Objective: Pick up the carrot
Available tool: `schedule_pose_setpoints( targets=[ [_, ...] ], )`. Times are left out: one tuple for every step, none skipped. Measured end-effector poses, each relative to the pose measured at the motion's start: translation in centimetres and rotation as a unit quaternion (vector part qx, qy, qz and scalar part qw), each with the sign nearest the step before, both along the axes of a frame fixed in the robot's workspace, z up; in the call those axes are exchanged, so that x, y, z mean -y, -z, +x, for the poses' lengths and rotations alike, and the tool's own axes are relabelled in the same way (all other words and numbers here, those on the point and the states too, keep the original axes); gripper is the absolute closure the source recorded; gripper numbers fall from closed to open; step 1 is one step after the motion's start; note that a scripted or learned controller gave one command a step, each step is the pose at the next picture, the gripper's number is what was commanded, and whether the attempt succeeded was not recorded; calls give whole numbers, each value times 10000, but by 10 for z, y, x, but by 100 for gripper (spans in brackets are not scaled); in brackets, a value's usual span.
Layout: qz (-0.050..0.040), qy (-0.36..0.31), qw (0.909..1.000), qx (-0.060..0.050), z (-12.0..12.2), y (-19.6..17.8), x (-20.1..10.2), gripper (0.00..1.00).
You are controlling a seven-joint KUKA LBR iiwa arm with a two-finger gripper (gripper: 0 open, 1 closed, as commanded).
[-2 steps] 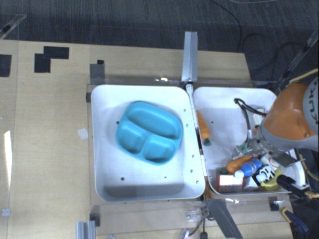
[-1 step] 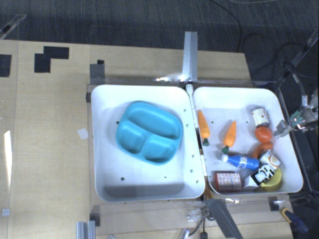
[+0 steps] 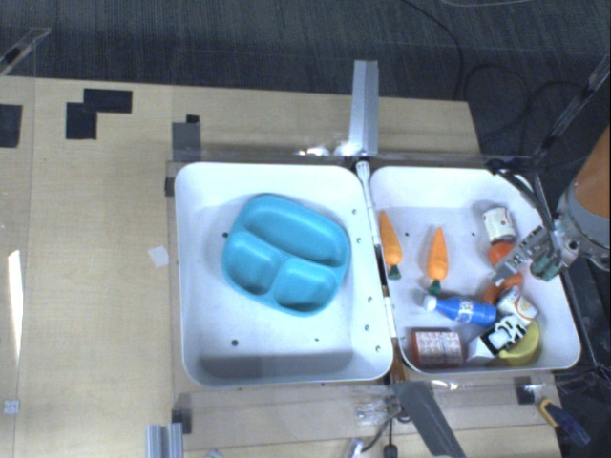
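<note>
Two carrots lie in the right bin (image 3: 544, 198). One carrot (image 3: 389, 243) rests along the bin's left wall, green end toward the front. The other carrot (image 3: 436, 254) lies a little to its right, also with its green end toward the front. My gripper (image 3: 528, 252) hangs over the right side of that bin, well to the right of both carrots. It is just above some small orange items (image 3: 507, 282) beside a white can (image 3: 496, 225). Nothing is visibly held in it.
A blue bottle (image 3: 464, 309) lies in front of the carrots, with a brown box (image 3: 438, 347) and a black-and-white and yellow item (image 3: 512, 337) at the bin's front. The left bin (image 3: 205, 256) holds a blue divided plate (image 3: 284, 252).
</note>
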State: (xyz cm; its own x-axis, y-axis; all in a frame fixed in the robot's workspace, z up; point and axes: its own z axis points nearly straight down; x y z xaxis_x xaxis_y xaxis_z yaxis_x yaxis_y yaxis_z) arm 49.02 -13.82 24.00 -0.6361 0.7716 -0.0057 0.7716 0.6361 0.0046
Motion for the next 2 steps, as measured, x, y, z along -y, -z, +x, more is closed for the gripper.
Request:
schedule_pose_setpoints(
  targets=[
    [11, 914, 9958, -4, 0, 35, -66, 100],
    [13, 935, 9956, -8, 24, 55, -106, 100]
  ],
)
